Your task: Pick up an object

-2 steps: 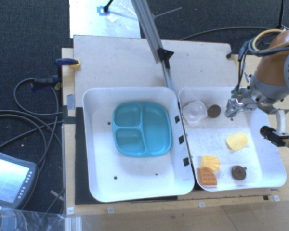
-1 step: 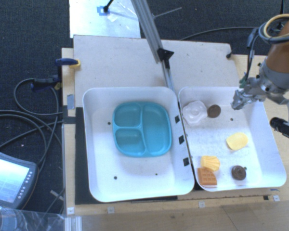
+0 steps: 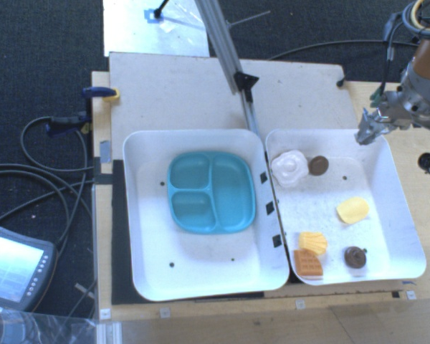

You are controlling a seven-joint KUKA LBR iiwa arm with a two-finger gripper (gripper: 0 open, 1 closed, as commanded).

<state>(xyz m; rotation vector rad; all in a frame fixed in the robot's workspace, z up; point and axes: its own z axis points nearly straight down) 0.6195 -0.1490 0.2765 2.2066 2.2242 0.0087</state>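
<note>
Claw [image 3: 368, 132] seemingly above right bin [image 3: 408, 213] rim

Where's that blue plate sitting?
The blue divided plate lies in the left bin, near its middle, across the divider from the white item.

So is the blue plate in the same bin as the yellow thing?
No, the blue plate sits alone in the left bin; the yellow thing is in the right bin.

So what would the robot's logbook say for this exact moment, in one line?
gripper: above right bin's far corner, holding nothing | yellow piece: lying in right bin | pick: not yet done
</note>
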